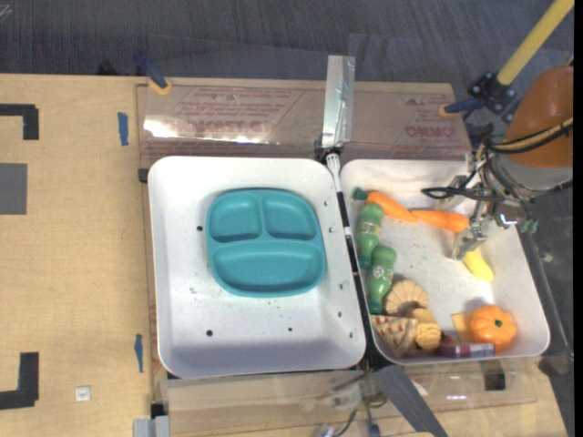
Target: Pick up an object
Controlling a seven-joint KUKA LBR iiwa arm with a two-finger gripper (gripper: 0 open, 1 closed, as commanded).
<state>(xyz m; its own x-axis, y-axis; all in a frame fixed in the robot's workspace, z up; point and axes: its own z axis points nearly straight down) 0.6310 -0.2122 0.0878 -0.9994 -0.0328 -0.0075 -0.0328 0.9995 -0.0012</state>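
Two bins [182, 335]: teal tray [265, 241] left, toy food [405, 303] right.

A teal divided plate [266, 242] lies mid-left bin [173, 326]; blue tape strips [123, 127] mark the tabletop [64, 244] near its left edge.

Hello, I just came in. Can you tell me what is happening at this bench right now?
A grey robot arm reaches in from the right, and its gripper hangs low over the right bin, just above a small yellow piece. The picture does not show anything held between its fingers. In the same bin lie a carrot, green pieces, bread-like pieces and a small pumpkin. The left bin holds a teal divided plate.
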